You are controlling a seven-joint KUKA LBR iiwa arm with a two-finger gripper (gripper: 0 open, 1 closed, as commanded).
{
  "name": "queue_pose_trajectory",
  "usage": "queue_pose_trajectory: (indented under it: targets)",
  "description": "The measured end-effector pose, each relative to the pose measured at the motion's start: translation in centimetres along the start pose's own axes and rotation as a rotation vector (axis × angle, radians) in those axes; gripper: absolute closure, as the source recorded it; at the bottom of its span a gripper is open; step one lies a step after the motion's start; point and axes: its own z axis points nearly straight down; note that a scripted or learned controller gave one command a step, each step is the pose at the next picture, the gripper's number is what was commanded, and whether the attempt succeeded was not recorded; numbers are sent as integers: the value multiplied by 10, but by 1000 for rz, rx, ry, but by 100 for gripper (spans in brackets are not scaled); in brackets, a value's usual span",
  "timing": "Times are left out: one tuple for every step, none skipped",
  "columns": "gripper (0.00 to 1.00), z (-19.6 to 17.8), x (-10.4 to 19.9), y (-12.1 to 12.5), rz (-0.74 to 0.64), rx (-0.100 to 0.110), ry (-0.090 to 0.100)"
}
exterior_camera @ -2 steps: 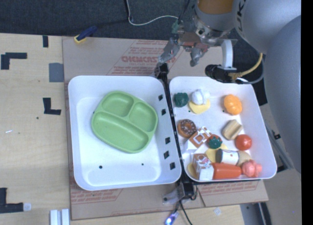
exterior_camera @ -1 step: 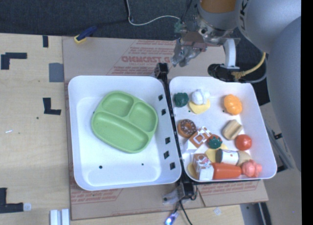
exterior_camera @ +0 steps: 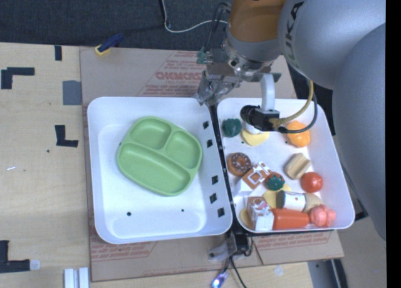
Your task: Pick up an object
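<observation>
My gripper (exterior_camera: pixel 212 94) hangs over the far end of the wall between the two white bins, just above their back rims. I see nothing in it. The right bin (exterior_camera: pixel 332 155) holds several toy foods: a dark green piece (exterior_camera: pixel 232 127) closest to the gripper, a yellow piece (exterior_camera: pixel 255 137), an orange (exterior_camera: pixel 299 137), a brown donut (exterior_camera: pixel 239 163), a bread roll (exterior_camera: pixel 296 165), a red tomato (exterior_camera: pixel 311 182) and an orange carrot (exterior_camera: pixel 291 219). A green divided plate (exterior_camera: pixel 160 155) lies in the left bin (exterior_camera: pixel 103 174).
A black part with a white bracket (exterior_camera: pixel 262 113) hangs off the wrist over the right bin's far side. The grey arm covers the upper right of the view. A blue and yellow object (exterior_camera: pixel 108 44) lies on the bench behind the cardboard sheet (exterior_camera: pixel 144 74).
</observation>
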Motion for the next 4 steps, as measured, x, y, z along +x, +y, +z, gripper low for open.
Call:
queue_pose_trajectory:
  targets:
    - [100, 92, -57, -68, 11, 9, -2]
    - [100, 77, -53, -64, 4, -1, 0]
    - [100, 8, -85, -91, 7, -9, -1]
    - [100, -114, -59, -70, 0, -19, 0]
